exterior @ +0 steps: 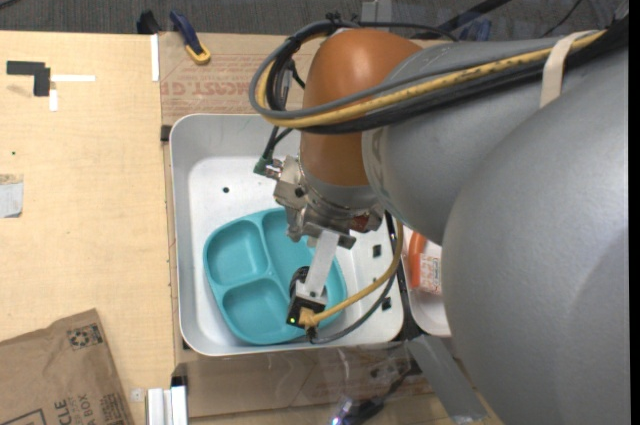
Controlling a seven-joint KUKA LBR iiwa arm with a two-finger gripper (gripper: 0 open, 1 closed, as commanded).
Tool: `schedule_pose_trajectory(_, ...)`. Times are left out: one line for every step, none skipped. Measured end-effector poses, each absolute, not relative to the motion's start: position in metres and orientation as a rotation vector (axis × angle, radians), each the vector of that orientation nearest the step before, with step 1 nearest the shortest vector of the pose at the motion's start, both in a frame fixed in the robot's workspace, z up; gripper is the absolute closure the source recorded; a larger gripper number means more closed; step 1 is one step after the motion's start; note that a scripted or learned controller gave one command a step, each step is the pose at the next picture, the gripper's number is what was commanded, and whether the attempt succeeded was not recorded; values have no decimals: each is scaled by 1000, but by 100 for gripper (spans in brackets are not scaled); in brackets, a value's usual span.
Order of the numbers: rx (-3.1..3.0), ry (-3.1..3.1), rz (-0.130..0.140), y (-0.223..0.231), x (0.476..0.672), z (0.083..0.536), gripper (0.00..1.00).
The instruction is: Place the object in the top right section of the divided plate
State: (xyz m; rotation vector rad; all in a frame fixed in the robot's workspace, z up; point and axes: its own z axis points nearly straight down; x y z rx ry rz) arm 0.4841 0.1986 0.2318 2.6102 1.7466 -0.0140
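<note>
The end effector (318, 221) hung over the right part of the teal divided plastic plate (235, 258). Its state (open or closed) could not be determined. An orange-and-white labelled container (425, 268) lay right of the plate and was possibly the object. Risk: a release over a divider ridge could drop it into the wrong section.
</note>
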Motion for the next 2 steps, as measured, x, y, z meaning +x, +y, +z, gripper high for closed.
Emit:
schedule_pose_trajectory(2854, 1304, 26, 225, 496, 117, 100)
schedule_pose_trajectory(2651, 1682, 0, 159, 480, 92, 100)
